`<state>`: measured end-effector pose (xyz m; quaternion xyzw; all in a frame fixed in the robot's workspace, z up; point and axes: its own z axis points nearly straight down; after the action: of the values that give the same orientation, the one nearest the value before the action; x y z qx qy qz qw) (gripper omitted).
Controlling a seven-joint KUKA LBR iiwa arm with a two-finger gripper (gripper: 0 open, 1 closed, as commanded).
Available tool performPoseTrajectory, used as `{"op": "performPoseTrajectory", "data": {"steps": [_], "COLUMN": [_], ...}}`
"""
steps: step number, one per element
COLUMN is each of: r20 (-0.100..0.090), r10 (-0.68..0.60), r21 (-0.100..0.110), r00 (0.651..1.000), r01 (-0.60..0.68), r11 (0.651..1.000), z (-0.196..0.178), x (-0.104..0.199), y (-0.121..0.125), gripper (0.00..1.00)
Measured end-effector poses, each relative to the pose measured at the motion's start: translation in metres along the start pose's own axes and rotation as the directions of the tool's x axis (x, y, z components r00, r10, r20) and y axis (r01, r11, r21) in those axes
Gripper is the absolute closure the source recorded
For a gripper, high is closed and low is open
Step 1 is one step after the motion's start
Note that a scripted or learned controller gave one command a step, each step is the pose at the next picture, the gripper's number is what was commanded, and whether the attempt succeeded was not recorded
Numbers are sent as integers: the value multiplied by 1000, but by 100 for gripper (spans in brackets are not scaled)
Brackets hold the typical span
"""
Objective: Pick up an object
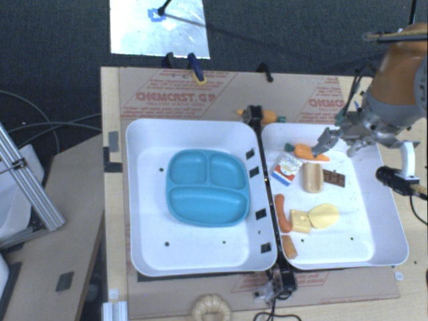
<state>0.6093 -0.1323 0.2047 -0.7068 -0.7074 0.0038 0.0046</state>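
Beside claw (326, 141), carrot (311, 152), bread roll (311, 177), chocolate (334, 178)

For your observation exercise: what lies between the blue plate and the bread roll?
In the camera view, the blue plate and the bread roll are separated by the bins' shared divider, then a small white packet in the right bin.

One camera sits high above the worktop (167, 85) and looks down at a slant. It sees both white bins, and the claw (326, 141) at the right.
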Motion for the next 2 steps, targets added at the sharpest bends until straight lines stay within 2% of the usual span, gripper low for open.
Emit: {"op": "performPoseTrajectory", "data": {"steps": [1, 2], "r20": [2, 2], "r10": [-2, -1], "r21": [-13, -11], "r00": [1000, 1000], "r01": [2, 1], "r11": [1000, 1000], "z": [-8, 47], "x": [0, -9], "y": [3, -1], "gripper": [0, 0]}}
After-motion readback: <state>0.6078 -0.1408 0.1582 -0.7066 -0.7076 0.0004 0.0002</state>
